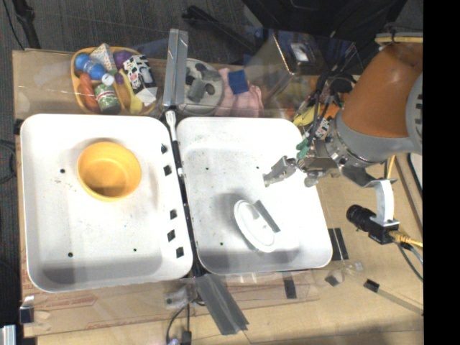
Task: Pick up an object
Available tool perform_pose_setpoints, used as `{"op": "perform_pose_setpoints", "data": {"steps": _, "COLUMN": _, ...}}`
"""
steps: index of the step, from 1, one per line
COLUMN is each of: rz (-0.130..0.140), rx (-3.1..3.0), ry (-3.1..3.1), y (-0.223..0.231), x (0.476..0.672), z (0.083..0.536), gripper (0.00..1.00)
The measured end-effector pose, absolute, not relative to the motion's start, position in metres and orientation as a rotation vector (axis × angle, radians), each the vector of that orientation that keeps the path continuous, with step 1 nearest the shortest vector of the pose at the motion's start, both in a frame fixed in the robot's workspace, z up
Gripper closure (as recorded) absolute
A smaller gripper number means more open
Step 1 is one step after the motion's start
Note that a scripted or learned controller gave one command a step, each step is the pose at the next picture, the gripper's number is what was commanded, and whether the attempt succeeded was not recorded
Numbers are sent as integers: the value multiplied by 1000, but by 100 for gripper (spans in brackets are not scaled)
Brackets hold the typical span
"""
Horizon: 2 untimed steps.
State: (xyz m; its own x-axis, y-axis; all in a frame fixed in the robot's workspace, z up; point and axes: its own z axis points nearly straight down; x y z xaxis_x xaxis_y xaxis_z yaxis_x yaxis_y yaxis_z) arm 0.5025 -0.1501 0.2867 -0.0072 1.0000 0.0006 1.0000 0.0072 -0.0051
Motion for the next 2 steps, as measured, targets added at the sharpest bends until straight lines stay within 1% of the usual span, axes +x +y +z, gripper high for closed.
{"op": "perform_pose_setpoints", "data": {"steps": 1, "rz": 7, "rx": -2204, "ry": -2230, "y": -137, "x": 544, "z": 134, "gripper": 0}}
{"op": "perform_pose_setpoints", "data": {"steps": 2, "rz": 1, "rx": -2076, "ry": -2354, "y": -169, "x": 524, "z": 92, "gripper": 0}}
